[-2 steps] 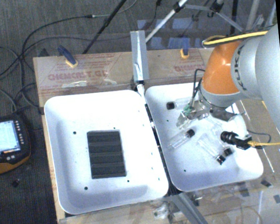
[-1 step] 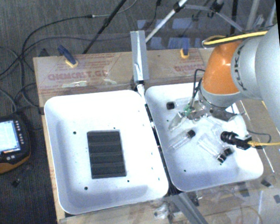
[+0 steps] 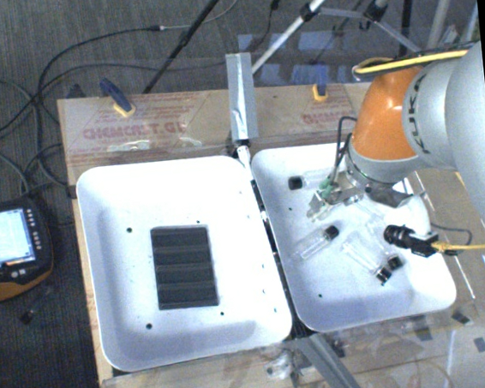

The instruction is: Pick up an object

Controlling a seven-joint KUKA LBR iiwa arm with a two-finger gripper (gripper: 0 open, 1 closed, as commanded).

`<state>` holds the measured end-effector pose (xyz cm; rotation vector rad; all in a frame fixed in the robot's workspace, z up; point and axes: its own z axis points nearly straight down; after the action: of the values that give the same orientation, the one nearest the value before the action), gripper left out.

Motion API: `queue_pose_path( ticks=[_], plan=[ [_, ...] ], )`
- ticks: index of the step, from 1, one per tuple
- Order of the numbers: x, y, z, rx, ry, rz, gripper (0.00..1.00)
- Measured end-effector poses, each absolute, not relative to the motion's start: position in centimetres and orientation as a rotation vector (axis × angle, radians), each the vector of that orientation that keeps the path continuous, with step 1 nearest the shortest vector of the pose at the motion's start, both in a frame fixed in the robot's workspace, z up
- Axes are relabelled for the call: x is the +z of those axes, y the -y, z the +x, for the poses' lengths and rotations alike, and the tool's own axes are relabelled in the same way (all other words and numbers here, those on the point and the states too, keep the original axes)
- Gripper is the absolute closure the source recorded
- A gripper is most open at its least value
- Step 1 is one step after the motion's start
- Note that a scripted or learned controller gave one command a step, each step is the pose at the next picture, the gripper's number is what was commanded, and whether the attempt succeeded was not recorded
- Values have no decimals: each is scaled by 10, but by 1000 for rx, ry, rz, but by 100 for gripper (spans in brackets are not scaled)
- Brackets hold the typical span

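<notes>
Over the right bin (image 3: 425, 294), the grey arm (image 3: 458, 114) with its orange band (image 3: 386, 126) reaches in from three o'clock and hangs above the bin's upper middle. Its gripper (image 3: 333, 195) sits near the centre of that bin, a little toward twelve o'clock, and the clear fingers blur into the white floor, so I cannot tell whether the jaws stand apart or together.

Several small objects lie in the right bin: a black cap-like piece (image 3: 295, 182) at about ten o'clock from the gripper, near it; a clear vial with a black end (image 3: 320, 239) at about six o'clock, just below; another clear tube with a black tip (image 3: 378, 268) toward five o'clock, farther off. Nothing is visibly between the fingers.

At nine o'clock, the left bin (image 3: 119, 331) holds a dark ribbed rectangular pad (image 3: 184, 266) lying flat near its centre, well apart from the gripper.
</notes>
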<state>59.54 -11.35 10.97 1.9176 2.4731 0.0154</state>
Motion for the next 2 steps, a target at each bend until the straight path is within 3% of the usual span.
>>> queue_pose_path(
  ticks=[1,2],
  plan=[
    [110,114,595,15,-2473,1918,0],
    [91,147,536,10,-2520,1853,0]
  ],
)
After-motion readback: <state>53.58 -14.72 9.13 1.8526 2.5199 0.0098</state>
